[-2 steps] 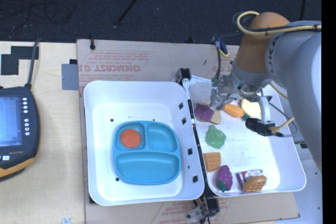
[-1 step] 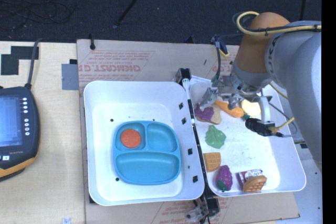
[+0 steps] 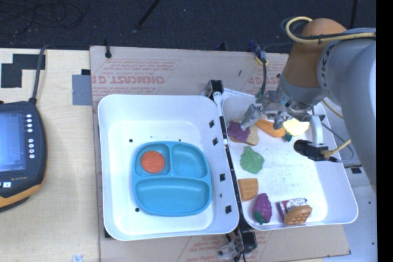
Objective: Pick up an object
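Two shallow white bins sit side by side on the counter. Left bin holds a blue three-compartment plastic tray with an orange round piece in its upper-left compartment. Right bin holds, from left: a purple flat piece, a green leafy toy, a tan square cracker, a purple grape cluster, a waffle-like piece. Hand hangs low over the bin's upper part, an orange wedge and a pale yellow piece just beside it; finger state cannot be told. A black-and-orange teach pendant lies far left.
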Motion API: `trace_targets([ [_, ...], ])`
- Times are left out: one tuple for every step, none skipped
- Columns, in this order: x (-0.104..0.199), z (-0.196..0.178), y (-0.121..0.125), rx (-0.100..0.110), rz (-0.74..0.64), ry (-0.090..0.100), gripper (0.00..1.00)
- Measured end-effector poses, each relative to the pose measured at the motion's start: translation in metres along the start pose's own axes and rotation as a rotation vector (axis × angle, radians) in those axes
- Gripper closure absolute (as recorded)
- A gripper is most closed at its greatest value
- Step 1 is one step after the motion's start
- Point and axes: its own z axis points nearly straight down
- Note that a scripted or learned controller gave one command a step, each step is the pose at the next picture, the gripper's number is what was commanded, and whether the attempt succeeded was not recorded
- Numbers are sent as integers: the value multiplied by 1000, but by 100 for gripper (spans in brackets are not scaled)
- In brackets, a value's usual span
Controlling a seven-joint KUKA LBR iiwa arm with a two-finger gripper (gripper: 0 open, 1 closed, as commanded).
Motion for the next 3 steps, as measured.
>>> trace_targets([
  [58, -63, -133, 6, -3, 5, 0],
  [32, -61, -36, -7, -4, -1, 0],
  [58, -60, -110, 6, 0, 3, 0],
])
